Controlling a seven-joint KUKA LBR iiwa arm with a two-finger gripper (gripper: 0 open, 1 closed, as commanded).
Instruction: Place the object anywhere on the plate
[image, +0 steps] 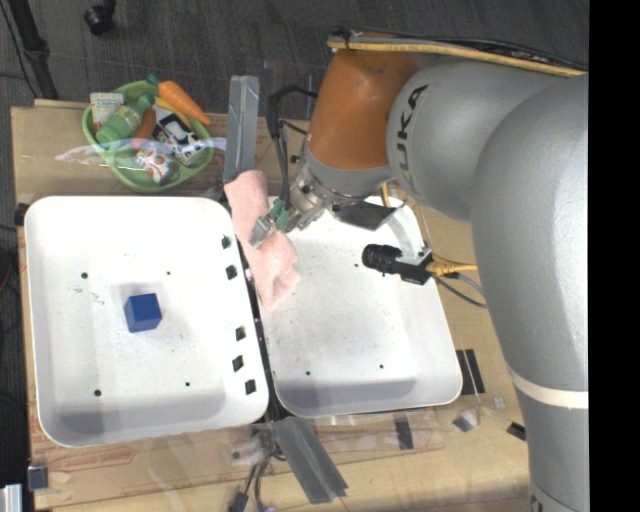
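Half hidden under the arm, the hand pinches a pink cloth.

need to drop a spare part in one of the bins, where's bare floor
Left bin: bare floor all around the blue cube, widest toward its near and far edges. Right bin: the near half is free. Its far-left corner is crowded by the pink cloth, the gripper and the arm's black fitting.
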